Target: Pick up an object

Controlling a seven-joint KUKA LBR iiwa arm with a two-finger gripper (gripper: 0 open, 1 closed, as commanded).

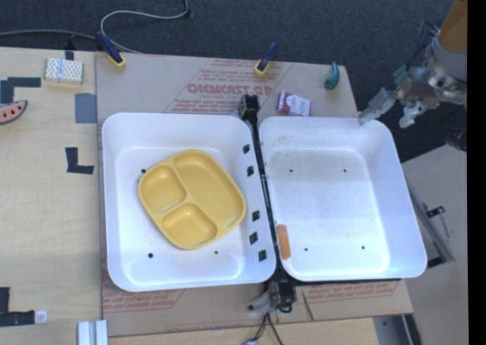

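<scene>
Nearest the camera, a small orange stick-shaped object [283, 242] lies against the left wall of the right white plastic bin [395, 184], long axis running near-to-far. In the left white bin [121, 184] sits a yellow three-compartment plastic tray [191, 197]. Farthest, the gripper [391, 106] hovers past the right bin's far-right corner, fingers spread open, empty; the orange object lies nearer and leftward.

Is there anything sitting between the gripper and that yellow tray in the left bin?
Only the raised middle rims where the bins meet. The gripper is above the right bin's far corner; the yellow tray lies uncovered.
</scene>
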